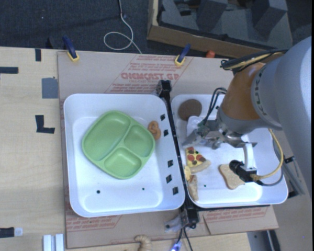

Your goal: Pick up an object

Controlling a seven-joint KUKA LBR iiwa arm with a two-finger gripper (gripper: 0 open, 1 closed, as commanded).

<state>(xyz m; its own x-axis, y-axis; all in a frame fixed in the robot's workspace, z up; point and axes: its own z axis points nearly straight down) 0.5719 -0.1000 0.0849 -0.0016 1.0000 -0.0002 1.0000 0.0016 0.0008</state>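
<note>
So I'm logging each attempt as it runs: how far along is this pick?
Nothing looks lifted yet. The pizza slice, the brown round piece and the toast-shaped piece all lie on the floor of the right bin. In hand: the gripper is down in that bin, just above the pizza slice; whether it has closed on anything is unclear. Left: a firm grasp and the lift.

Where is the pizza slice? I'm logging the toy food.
The pizza slice lies in the right bin, near its left wall, below the gripper.
</note>
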